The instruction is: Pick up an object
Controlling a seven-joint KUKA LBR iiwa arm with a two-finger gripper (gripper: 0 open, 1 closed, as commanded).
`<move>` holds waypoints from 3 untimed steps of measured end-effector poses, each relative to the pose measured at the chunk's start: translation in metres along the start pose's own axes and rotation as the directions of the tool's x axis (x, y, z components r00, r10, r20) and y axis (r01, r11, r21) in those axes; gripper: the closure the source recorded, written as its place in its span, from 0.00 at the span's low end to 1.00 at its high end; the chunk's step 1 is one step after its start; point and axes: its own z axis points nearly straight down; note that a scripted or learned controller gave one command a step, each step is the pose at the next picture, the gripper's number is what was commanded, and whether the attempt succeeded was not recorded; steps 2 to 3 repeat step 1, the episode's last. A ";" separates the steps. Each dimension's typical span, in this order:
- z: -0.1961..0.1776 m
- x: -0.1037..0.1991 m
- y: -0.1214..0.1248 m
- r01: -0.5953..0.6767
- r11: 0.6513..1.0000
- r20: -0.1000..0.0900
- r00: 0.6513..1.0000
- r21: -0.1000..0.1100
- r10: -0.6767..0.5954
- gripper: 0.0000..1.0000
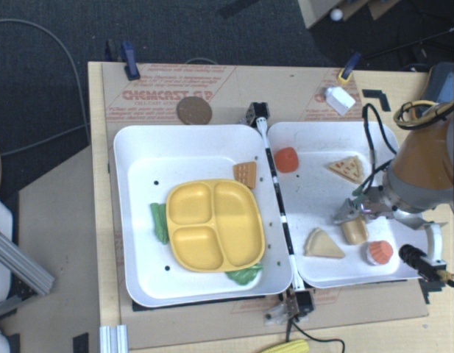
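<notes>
Hovering in the right bin (pixel 315 142), the gripper (pixel 353 210), its opening impossible to tell, is crowding a tan block (pixel 354 232); it risks nudging it away.

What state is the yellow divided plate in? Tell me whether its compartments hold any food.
Empty. All three compartments of the yellow plate show bare yellow; the waffle piece and green pieces lie outside its rim, in the left bin.

Dark carpet floor (pixel 43 20) surrounds the cardboard-topped bench (pixel 168 87) — grey cable (pixel 65 46) trailing left.
</notes>
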 end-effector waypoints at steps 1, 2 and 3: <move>-0.090 0.123 0.018 0.003 1.000 -0.001 1.000 0.000 -0.003 1.00; -0.090 0.123 0.018 0.003 1.000 -0.001 1.000 0.000 -0.003 1.00; -0.090 0.123 0.018 0.003 1.000 -0.001 1.000 0.000 -0.003 1.00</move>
